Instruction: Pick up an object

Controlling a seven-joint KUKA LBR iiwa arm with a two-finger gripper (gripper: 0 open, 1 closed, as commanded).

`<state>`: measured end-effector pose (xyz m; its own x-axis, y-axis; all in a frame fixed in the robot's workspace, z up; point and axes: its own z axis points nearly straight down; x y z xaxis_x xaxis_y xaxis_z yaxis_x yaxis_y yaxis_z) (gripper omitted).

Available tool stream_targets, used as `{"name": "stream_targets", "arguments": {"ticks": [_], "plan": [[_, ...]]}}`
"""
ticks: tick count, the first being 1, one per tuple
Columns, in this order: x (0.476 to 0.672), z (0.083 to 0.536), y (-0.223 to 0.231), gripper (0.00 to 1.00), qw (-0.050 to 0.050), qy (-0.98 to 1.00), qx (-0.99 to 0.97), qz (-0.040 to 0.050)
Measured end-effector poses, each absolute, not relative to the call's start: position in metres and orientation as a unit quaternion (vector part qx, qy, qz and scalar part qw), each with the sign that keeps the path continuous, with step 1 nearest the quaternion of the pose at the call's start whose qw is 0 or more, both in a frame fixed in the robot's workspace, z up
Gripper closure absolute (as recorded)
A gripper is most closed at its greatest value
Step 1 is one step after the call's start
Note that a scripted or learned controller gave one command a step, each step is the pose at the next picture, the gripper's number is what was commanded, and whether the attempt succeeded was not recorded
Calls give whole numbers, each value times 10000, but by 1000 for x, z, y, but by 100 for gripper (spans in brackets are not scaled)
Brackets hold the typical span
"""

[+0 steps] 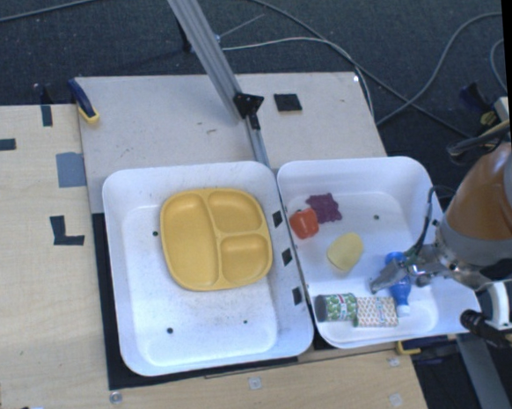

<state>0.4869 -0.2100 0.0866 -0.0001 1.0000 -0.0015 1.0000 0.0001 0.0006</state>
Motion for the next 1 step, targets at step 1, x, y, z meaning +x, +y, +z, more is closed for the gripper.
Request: {"name": "stream_targets", "arguments": {"ticks": [1], "plan": [[488, 98, -210, 100, 24, 7074, 7068, 10]]}}
